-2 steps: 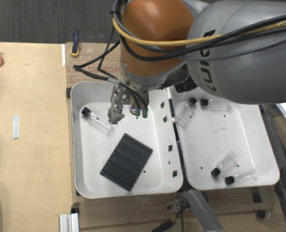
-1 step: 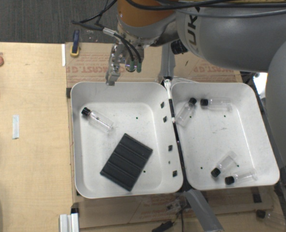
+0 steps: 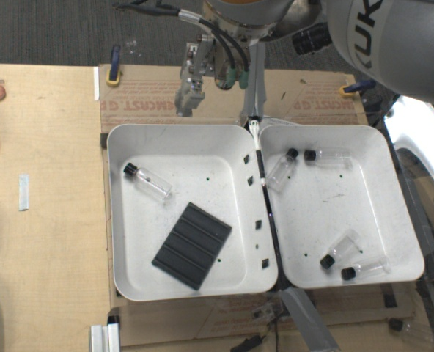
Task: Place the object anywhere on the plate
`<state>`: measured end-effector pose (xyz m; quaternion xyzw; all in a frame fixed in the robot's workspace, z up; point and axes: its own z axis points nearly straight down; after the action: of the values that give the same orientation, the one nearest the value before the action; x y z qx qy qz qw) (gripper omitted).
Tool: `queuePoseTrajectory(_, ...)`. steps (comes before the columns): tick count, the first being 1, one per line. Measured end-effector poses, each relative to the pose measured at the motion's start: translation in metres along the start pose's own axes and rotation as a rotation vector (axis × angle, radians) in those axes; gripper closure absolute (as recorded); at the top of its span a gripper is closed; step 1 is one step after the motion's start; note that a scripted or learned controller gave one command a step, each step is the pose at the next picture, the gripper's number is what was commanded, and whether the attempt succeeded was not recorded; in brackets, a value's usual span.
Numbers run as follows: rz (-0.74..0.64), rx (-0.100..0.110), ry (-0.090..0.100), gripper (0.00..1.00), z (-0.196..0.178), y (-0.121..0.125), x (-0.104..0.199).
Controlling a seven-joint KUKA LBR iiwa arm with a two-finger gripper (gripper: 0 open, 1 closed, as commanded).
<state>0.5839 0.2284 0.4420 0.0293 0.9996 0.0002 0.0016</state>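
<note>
Black against the white floor of the left bin [image 3: 116,226], spot the ridged plate [image 3: 193,246] near the front, with the clear vial [image 3: 148,181] lying apart from it toward the back-left corner, cap up-left, long axis slanting down-right toward the plate's upper corner. Find the gripper [image 3: 187,107] raised over the brown cardboard [image 3: 147,101] beyond the bin's far rim, so reach the vial by coming nearer and a little left; cannot tell from this angle whether open or closed. Probably best to close across the vial's short width, then carry down-right to the plate.
</note>
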Motion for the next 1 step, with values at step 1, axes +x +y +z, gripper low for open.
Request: queuePoseTrajectory(1, -0.323, 0.000, 0.003, 1.00, 0.0607, -0.0056, 0.1052)
